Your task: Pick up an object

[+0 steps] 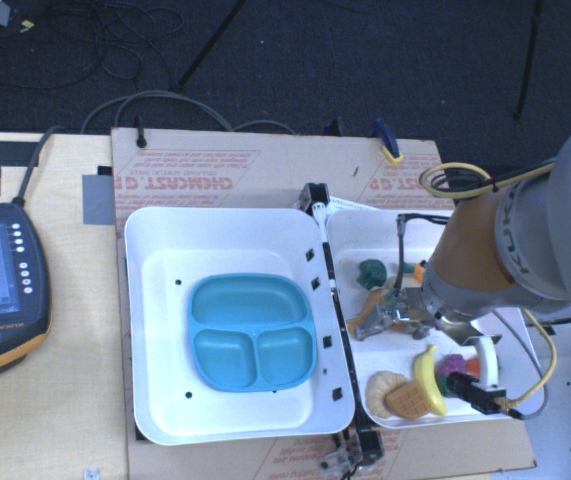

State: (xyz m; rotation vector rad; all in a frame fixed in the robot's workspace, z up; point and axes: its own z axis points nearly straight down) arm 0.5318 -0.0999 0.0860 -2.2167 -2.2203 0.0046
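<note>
My gripper [375, 318] reaches down into the right bin [350, 230], low over its left middle part. A dark green object [371, 271] lies just beyond the gripper, toward the bin's back. In the bin's front corner sit a yellow banana [426, 376], a tan cookie-like piece [406, 400] and a cream shell-shaped piece [382, 381]. A purple object [454, 365] and a small red-orange piece [473, 367] lie right of the banana. The grey arm with its orange band [470, 253] covers the right part of this bin.
The left bin [155, 268] holds a blue divided plate [250, 330]. A raised divider [325, 298] runs between the two bins. A teach pendant [0, 278] lies on the bench at far left. Cables [455, 178] loop near the arm's back.
</note>
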